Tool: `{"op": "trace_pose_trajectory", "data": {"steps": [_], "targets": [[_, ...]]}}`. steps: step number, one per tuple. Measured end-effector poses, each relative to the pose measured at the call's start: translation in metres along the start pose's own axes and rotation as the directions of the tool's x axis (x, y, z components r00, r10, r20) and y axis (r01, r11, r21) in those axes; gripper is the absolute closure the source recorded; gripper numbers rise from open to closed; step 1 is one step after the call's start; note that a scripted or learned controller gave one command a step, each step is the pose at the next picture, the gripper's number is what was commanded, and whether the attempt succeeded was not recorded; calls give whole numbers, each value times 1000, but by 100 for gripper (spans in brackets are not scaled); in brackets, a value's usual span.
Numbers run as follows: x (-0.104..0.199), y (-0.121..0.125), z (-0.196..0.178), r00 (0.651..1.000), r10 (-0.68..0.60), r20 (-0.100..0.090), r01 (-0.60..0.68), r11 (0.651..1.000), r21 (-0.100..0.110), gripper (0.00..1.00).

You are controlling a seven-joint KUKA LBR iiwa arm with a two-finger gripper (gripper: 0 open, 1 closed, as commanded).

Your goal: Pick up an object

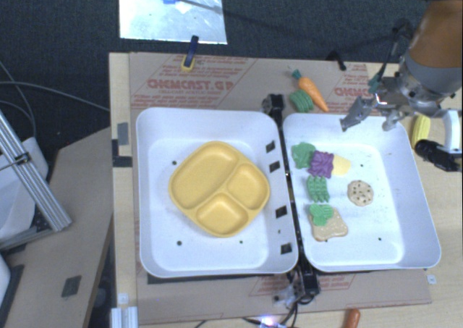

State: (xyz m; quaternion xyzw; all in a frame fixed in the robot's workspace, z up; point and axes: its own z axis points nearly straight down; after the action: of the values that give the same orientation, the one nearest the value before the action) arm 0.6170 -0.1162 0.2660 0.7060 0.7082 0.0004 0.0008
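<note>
The gripper (366, 124) is hanging over the far part of the right bin (405, 240), near that bin's far rim and toward its right side. Its two fingers are standing wide apart, and nothing is showing between them, so it is holding nothing. How high it is riding above the bin floor cannot be told. The pickable items are all lying in the right bin's left half, well apart from the gripper. A green leafy piece (303, 153) is lying nearest the bin's far-left corner. A purple piece (322, 164) is touching it on the side toward the bin's middle, and a small yellow piece (340, 167) is sitting just beside the purple one, closest to the bin's centre. A second green piece (317, 189) is lying nearer the bin's front, and a toast-like slice with a green leaf on it (328, 221) is lying nearest the front rim. A round cookie (359, 192) is resting alone near the bin's centre, touching nothing. Outside the right bin, just beyond its far-left corner, a toy carrot (312, 90) is lying on the cardboard sheet (217, 80) with a small green item (300, 101) touching it. The left bin (155, 196) is sitting against the right bin's left wall and is carrying a yellow divided plate (219, 187) at its middle.
</note>
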Motion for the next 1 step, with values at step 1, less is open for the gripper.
{"op": "trace_pose_trajectory", "data": {"steps": [1], "targets": [[-36, -33, 143, 1000, 6, -1, -6, 1000, 11, 0]]}}
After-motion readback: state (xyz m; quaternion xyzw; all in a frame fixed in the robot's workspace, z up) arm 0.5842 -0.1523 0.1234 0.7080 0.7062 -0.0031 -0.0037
